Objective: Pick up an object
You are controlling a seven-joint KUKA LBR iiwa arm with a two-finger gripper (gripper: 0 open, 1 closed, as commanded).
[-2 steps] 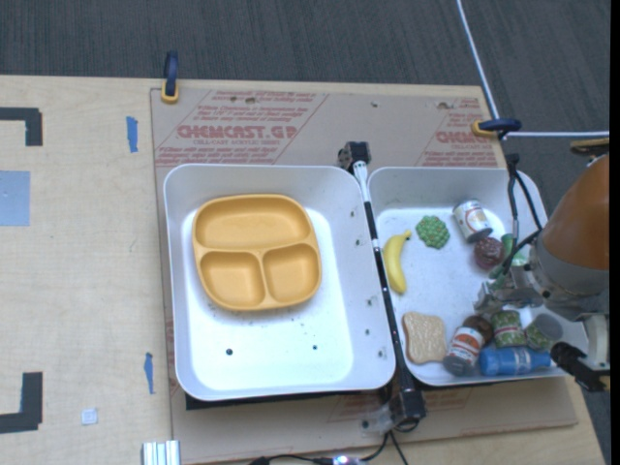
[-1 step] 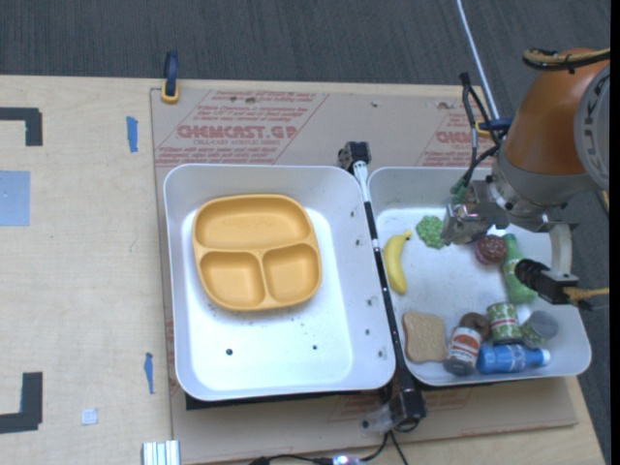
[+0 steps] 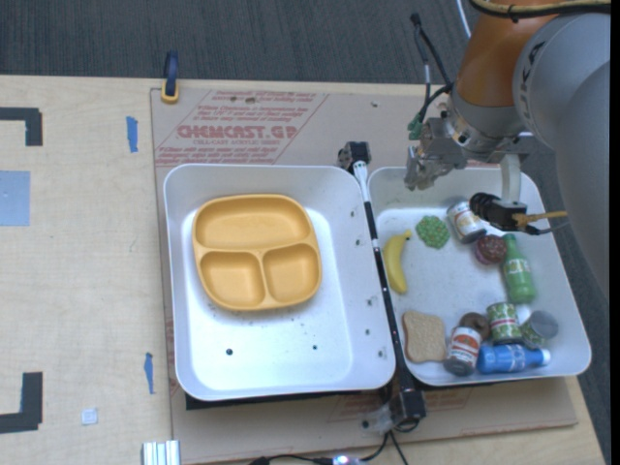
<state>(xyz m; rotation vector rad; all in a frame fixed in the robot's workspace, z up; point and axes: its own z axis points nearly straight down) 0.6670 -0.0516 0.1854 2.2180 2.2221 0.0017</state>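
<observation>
The end effector (image 3: pixel 423 170) hangs over the far rim of the right bin (image 3: pixel 572 352), and from this angle I cannot tell how it is set; nothing is visibly held in it. No object has been lifted yet, so the step in hand looks like choosing a target and coming down on it.

Just below and slightly right of the end effector lies the broccoli floret (image 3: pixel 432 232), with a small can (image 3: pixel 464 221) touching or nearly touching its right side. Below and a little left lies the banana (image 3: pixel 395 262), lengthwise along the bin's left wall. It has bare floor on its right — probably the easiest grasp, if taken across its narrow width.

Further off, the green bottle (image 3: pixel 516 272) lies on its side by the right wall, and the slice of bread (image 3: pixel 424 335) lies flat near the front. Beside the bread sits a tight cluster — blue bottle (image 3: pixel 511 358) and cans — where a descent would likely strike neighbours.

The left bin (image 3: pixel 281 366), holding the yellow divided plate (image 3: pixel 257 250), lies well to the left.
</observation>
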